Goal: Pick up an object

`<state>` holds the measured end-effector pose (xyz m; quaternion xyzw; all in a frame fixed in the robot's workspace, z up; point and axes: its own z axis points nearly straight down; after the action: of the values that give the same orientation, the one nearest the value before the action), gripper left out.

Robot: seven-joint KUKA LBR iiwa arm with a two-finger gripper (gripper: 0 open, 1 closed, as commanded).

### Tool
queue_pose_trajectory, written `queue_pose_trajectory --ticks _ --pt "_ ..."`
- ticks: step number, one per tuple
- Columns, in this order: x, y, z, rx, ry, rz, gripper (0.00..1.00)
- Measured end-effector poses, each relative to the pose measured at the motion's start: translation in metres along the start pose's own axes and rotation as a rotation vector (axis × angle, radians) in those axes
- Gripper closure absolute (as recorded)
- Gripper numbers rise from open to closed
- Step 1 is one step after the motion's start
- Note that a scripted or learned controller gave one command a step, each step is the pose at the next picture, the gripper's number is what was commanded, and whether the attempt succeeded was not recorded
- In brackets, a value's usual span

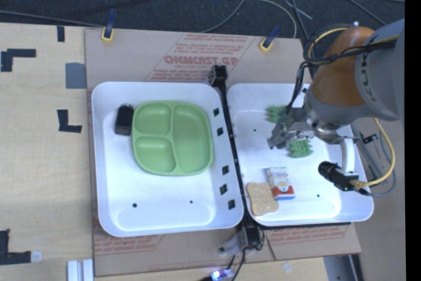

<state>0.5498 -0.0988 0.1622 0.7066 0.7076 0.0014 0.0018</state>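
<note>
Tray (pixel 173 138): green, divided, sits in your left bin (pixel 112 207), well clear.
Cracker (pixel 262 198), carton (pixel 281 183): near front, untouched.
Gripper (pixel 283 135): low between two green leafy pieces (pixel 300 149); grip unreadable, so you may lift nothing.

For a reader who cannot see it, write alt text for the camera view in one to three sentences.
A grey arm with an orange band reaches from the right, its gripper low over the right bin between two green leafy pieces. Nearer the front lie a small carton and a tan slice. The left bin holds a green divided plate and a black block.
</note>
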Motion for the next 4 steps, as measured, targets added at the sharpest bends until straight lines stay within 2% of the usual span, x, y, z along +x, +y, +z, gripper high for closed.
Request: queue_pose_trajectory --ticks 1,2,3,4 --pt "-0.003 0.002 -0.043 0.001 0.0 0.001 1.0" --pt "0.002 0.003 -0.105 -0.001 -0.001 -0.001 1.0" --pt "0.049 0.025 -0.107 0.004 0.001 -0.005 1.0" --pt "0.095 0.042 -0.087 0.007 0.001 -0.004 1.0"
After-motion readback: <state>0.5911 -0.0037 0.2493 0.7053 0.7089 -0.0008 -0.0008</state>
